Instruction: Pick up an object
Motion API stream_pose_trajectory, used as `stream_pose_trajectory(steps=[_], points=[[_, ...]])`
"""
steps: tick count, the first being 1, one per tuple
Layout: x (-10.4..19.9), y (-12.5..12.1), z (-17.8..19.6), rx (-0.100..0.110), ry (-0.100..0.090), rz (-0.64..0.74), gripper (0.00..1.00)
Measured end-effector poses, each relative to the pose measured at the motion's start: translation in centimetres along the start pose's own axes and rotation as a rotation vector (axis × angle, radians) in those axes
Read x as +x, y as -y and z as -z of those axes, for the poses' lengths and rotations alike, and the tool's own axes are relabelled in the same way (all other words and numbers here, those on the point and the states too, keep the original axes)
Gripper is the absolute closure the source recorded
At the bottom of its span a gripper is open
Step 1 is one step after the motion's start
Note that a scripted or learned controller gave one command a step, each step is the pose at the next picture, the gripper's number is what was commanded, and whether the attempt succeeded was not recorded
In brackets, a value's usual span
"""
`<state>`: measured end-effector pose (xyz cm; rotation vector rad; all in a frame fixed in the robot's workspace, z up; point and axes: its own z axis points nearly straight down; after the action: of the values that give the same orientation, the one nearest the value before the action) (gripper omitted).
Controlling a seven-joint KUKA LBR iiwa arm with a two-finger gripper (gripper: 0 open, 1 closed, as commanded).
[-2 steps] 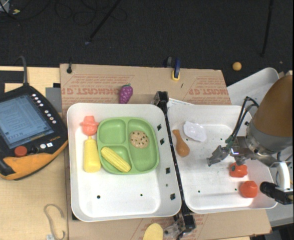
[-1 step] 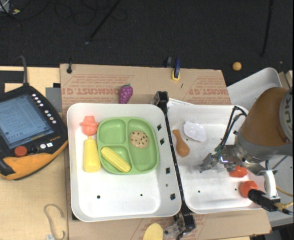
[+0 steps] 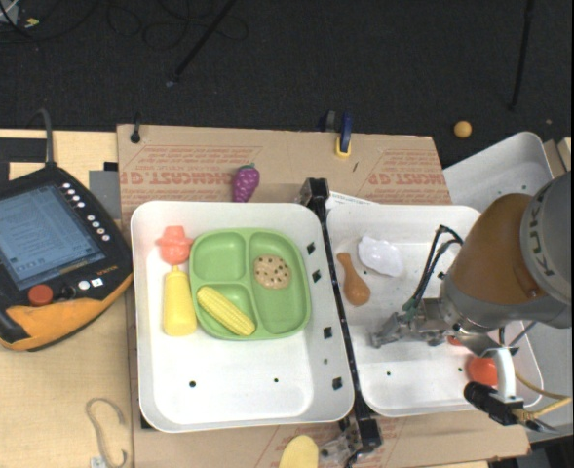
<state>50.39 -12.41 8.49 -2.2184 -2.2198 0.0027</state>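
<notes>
The pincer point(image 3: 389, 333) is low inside the right bin point(image 3: 418, 398), near the middle of its floor. I cannot tell if it is open or closed, and nothing can be seen in it. A brown drumstick point(image 3: 353, 278) lies just up and left of it, near the bin's left wall. A white lump point(image 3: 380, 255) sits beside the drumstick, toward the back wall.

In the left bin point(image 3: 228, 388), a green tray point(image 3: 291, 305) holds a cookie point(image 3: 272, 272) and a yellow corn cob point(image 3: 226, 310). A yellow bottle point(image 3: 177, 300) with a red top lies along the tray's left side. A purple grape bunch point(image 3: 245, 182) rests on the worktop behind the left bin.
</notes>
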Motion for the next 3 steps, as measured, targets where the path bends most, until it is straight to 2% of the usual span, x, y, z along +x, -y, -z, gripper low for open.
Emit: stream_pose_trajectory(steps=[1, 3], points=[[-0.2, 0.0, 1.3, -0.002, -0.001, -0.007, 1.0], [-0.1, 1.7, 11.1, -0.005, 0.001, 0.0, 1.0]])
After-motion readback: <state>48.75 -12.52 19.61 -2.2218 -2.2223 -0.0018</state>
